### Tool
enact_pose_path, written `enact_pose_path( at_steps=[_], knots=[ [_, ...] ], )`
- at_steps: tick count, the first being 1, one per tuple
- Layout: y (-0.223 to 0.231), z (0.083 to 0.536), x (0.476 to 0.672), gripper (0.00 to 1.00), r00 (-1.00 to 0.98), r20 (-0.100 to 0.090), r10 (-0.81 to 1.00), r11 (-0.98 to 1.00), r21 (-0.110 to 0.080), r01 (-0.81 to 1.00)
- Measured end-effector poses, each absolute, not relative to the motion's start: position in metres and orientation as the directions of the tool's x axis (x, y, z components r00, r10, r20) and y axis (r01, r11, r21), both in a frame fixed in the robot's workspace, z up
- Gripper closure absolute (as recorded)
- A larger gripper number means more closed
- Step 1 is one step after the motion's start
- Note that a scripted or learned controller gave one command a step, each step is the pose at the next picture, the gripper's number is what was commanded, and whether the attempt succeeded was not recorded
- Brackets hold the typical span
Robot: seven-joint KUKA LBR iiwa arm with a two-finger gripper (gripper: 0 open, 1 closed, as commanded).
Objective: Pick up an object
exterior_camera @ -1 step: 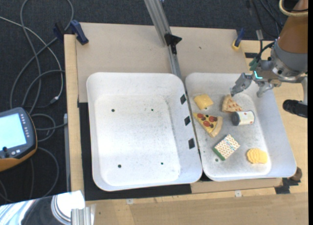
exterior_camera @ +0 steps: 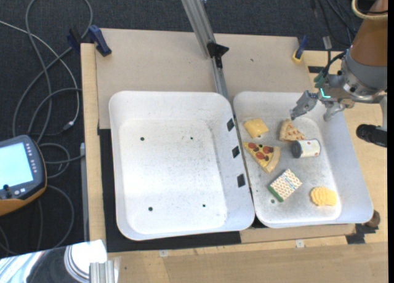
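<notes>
Object-wise there's no single named target here, just a handful of toy food bits all sitting in the right bin [exterior_camera: 363, 177], which makes sense since that's the side the arm reaches from; the left bin [exterior_camera: 123, 115] just sits alongside it, the two touching along their inner edges. You've got a yellow cheese wedge [exterior_camera: 256, 128] near the inner wall, a pizza slice [exterior_camera: 263, 154] just below it, a smaller orange slice [exterior_camera: 290, 131] beside a little white can lying on its side [exterior_camera: 306, 148], a patterned box with a green edge [exterior_camera: 285, 184] tilted lower down, and a yellow ridged piece [exterior_camera: 323, 196] near the front right corner; they're scattered loosely, mostly apart from each other, though the orange slice and the can look like they're touching or nearly so, which could make a clean grab there awkward. The gripper [exterior_camera: 317, 105] hangs over the back of that bin, just up and right of the orange slice, with its two fingers spread apart and nothing between them, so it's holding zilch; my guess is it's lining up for a descent, and the orange slice or the can are the closest candidates, but honestly I can't tell which one it's going for. The jaws look moderately wide, enough for the slice I'd say; the can being on its side could roll if nudged.
</notes>
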State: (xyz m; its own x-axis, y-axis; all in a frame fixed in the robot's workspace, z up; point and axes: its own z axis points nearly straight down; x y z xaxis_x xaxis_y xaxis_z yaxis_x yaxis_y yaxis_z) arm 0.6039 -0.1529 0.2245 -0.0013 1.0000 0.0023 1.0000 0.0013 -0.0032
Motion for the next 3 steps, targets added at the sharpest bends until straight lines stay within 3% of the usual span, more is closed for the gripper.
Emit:
enact_pose_path(
  at_steps=[2, 3],
  knots=[
    [-0.147, 0.106, 0.600, 0.00, 0.001, 0.003, 1.000, -0.001, -0.010, 1.000],
    [-0.147, 0.093, 0.600, 0.00, 0.001, 0.002, 1.000, -0.001, -0.002, 1.000]
  ],
)
